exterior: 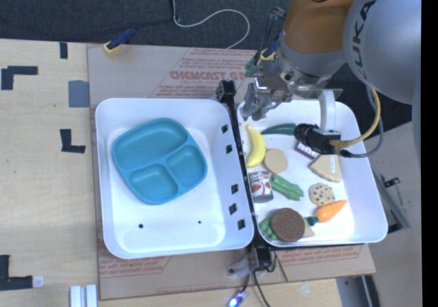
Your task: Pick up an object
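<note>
You see the grey and orange arm (356,18) reaching in from the upper right of the frame, with its jaws hanging over the upper left corner of the right bin (359,227), close to the wall it shares with the left bin (205,230). You cannot tell from this view whether the jaws are wide or narrow, and nothing shows between them.

The things you could pick lie in the right bin. The banana (256,147) is nearest, just below the jaws along the bin's left wall, curving down the frame. A green chilli (277,129) lies to its upper right, and a round tan biscuit (276,161) sits just beside the banana's lower end. Below that you find a small can (260,186) on its side, with a green pea pod (287,187) just to its right. Further right are a pale wedge (327,167) and, below it, a speckled round cracker (320,193). A carrot (330,210) lies under the cracker, tip pointing left. A burger (286,225) rests by the bin's lower edge.

In the left bin you see a blue divided plate (159,160), set towards the upper left and well apart from the jaws. Both bins rest on a cardboard sheet (198,73) on the wooden worktop (41,182).
</note>
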Action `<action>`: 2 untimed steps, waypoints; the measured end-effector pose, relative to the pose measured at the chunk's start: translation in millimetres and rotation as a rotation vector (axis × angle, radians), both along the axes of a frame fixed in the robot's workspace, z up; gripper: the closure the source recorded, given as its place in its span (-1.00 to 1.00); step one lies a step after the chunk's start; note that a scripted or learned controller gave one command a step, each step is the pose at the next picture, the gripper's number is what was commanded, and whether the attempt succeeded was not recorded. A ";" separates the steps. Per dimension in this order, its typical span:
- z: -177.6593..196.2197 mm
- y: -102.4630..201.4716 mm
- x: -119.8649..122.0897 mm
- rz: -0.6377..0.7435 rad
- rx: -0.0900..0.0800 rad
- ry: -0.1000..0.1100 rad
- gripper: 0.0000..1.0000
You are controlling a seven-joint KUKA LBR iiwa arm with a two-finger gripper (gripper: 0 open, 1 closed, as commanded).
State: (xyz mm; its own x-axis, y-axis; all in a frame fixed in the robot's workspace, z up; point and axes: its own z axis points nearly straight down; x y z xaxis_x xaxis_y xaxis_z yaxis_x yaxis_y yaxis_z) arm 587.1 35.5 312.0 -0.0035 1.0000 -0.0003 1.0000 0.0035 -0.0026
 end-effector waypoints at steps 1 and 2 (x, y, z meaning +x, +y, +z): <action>9.3 0.2 0.0 0.001 0.000 0.002 1.00; 18.5 0.4 0.0 0.002 0.001 0.004 1.00</action>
State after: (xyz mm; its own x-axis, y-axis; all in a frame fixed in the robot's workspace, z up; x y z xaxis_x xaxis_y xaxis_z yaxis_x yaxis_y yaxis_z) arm 587.1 35.9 330.5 -0.0054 1.0000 0.0003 1.0000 0.0054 -0.0065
